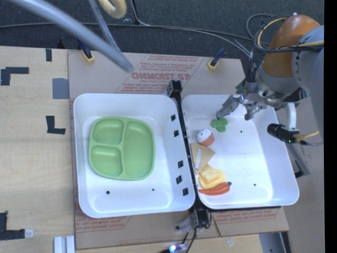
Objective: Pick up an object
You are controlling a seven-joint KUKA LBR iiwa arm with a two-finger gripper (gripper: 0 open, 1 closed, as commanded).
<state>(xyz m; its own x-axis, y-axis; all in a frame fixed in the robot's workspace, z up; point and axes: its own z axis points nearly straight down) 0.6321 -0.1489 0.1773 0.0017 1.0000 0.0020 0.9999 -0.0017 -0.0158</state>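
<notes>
The gripper (238,111) hung over the right bin (274,157), fingers spread apart and apparently holding nothing; the small green piece (219,124) lay just below its left fingertip.

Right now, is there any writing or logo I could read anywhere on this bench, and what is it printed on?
"CHEMCAST" in red, seen upside down and blurred, so the reading is not certain: on the brown cardboard sheet under the two white bins.
Smaller red lines beside it on the same sheet: too blurred to read.
Green divided plate and toy foods: no writing seen.
</notes>
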